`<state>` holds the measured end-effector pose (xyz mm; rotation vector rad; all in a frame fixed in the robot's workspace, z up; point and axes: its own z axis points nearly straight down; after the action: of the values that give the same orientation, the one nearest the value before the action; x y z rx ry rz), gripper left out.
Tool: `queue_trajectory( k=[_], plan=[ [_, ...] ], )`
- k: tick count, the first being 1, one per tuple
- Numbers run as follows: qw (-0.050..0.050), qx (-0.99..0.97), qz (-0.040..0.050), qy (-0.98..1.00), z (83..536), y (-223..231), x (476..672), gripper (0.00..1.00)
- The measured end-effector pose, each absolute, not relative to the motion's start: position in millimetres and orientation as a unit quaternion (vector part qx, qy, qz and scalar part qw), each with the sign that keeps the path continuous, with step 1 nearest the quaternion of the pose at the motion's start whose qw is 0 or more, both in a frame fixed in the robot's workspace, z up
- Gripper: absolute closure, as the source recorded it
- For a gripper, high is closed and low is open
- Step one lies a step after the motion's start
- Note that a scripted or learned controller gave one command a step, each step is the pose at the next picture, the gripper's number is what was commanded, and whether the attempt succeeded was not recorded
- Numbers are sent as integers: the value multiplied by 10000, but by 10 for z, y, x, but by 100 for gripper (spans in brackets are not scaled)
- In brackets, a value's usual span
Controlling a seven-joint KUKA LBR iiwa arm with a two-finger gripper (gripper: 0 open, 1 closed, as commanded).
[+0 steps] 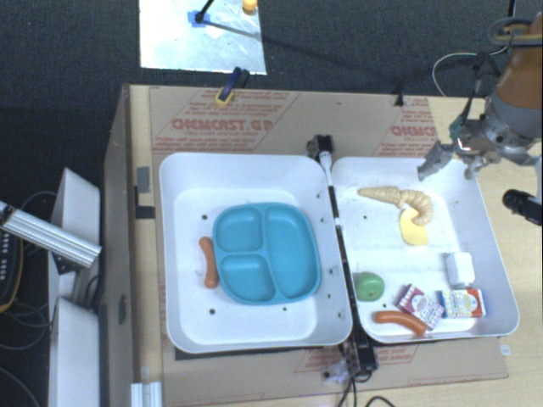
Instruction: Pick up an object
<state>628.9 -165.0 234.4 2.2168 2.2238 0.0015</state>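
Tool (450, 161) is hovering spread and gripping nothing at the right bin's (495, 270) 1 o'clock corner. Nearest object, a croissant (399, 198), is lying at the tool's 8 o'clock. Judgement: pick not begun; descent, closing and lifting are all remaining.

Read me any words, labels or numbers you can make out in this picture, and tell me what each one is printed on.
"CHEMCAST GP": red print on the brown protective sheet under the bins, readable at upper left; repeated at upper right, partly hidden.
Fine red lines below each logo: too small to read.
Small cartons in the right bin: printed, but too blurred to read.
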Motion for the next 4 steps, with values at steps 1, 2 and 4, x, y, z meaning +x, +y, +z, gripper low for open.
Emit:
queue_trajectory(
  k=[1,2,4],
  plan=[
    [11,7067,2,7075,1980,-1841,6361,0],
    [2,7067,-2,7076,1371,-1954,6324,0],
    [6,7058,5,7084,1057,-1454,6095,0]
  ],
)
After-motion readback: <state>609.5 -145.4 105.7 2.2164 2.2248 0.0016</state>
